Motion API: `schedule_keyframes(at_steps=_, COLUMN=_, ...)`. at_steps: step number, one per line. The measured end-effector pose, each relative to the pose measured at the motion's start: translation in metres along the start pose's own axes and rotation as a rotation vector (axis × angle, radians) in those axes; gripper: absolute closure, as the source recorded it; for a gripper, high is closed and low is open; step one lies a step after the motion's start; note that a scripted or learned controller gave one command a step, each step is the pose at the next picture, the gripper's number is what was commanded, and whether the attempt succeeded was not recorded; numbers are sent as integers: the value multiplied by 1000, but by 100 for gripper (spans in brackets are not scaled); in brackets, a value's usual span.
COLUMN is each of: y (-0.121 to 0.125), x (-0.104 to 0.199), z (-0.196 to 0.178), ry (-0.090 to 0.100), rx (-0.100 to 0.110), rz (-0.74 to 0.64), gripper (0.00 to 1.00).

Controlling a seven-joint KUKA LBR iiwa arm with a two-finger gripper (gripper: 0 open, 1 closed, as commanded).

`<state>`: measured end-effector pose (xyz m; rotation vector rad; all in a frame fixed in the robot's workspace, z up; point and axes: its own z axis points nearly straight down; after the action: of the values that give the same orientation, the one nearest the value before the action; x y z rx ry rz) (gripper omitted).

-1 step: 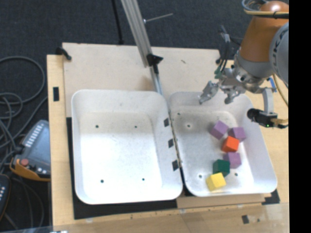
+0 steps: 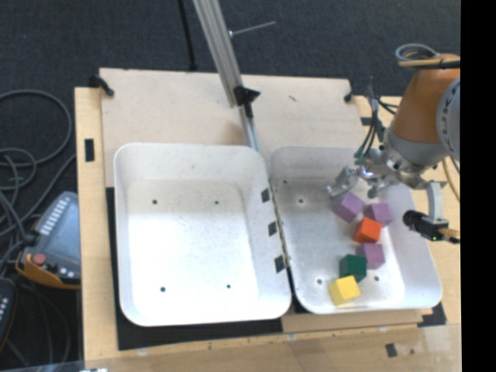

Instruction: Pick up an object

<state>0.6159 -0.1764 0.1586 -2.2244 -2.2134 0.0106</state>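
Several small blocks lie in the right bin [image 2: 310, 285]. Two purple blocks [image 2: 350, 206] [image 2: 380, 212] sit side by side near the middle, with an orange block [image 2: 369, 229] just in front of them. Closer to the front lie a third purple block [image 2: 374, 254], a green block [image 2: 353, 266] and a yellow block [image 2: 344, 289]. My gripper [image 2: 360, 184] hangs just behind and above the two purple blocks. It is open, its fingers spread with nothing between them.
The left bin [image 2: 194, 231] stands beside the right one, sharing a middle rim. An aluminium post [image 2: 221, 45] rises from behind the bins. Cables and a pendant [image 2: 54, 239] lie on the floor at the left.
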Motion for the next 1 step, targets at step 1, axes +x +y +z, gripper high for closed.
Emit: schedule_keyframes(at_steps=1, y=-8, x=4, z=37, ry=0, rx=-13, rz=-6, gripper=0)
